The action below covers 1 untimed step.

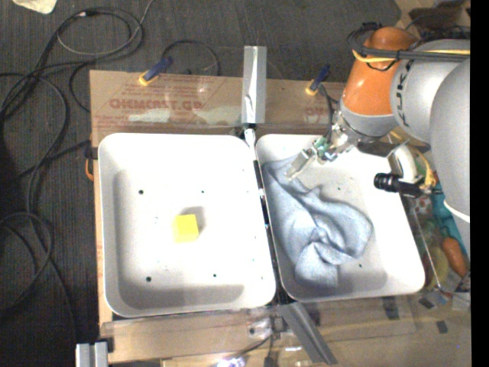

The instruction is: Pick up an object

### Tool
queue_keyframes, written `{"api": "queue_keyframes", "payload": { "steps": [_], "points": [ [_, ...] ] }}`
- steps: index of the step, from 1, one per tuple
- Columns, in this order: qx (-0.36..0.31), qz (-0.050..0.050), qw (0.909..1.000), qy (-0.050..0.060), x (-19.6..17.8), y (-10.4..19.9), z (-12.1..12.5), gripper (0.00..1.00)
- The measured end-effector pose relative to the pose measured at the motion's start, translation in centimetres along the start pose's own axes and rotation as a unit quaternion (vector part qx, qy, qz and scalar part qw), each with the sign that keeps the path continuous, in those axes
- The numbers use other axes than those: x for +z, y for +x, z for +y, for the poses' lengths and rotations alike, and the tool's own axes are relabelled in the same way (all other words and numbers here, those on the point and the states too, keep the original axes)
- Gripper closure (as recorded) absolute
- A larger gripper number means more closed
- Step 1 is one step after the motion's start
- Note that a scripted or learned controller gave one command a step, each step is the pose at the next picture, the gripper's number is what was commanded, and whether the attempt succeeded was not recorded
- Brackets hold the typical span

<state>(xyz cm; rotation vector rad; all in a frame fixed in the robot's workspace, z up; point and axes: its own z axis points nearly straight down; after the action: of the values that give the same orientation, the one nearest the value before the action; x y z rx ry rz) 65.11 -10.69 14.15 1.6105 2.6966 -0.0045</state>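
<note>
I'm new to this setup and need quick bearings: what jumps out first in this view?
A small yellow block sits alone near the middle of the left bin. A crumpled pale blue cloth sprawls across the right bin, with the gripper above the cloth's upper end, below the arm's orange band.

Soft blue cloth (325,228) lies crumpled in a smooth white plastic bin (397,281).

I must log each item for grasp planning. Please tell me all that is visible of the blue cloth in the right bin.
The blue cloth looks like soft, pale blue-grey fabric, crumpled into folds. It lies in the right bin, stretching from the upper left corner down toward the lower middle, with a bunched lump near its lower end. It rests on the bin floor and along the left wall. The pincer is at its upper end; whether it touches the cloth is unclear.
</note>
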Motion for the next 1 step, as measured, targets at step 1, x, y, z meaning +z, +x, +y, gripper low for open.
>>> {"api": "queue_keyframes", "payload": {
  "steps": [1],
  "points": [
    [-0.034, -0.003, 0.9994, -0.007, 5.04, -2.51, -3.75, 0.0]
  ]
}}
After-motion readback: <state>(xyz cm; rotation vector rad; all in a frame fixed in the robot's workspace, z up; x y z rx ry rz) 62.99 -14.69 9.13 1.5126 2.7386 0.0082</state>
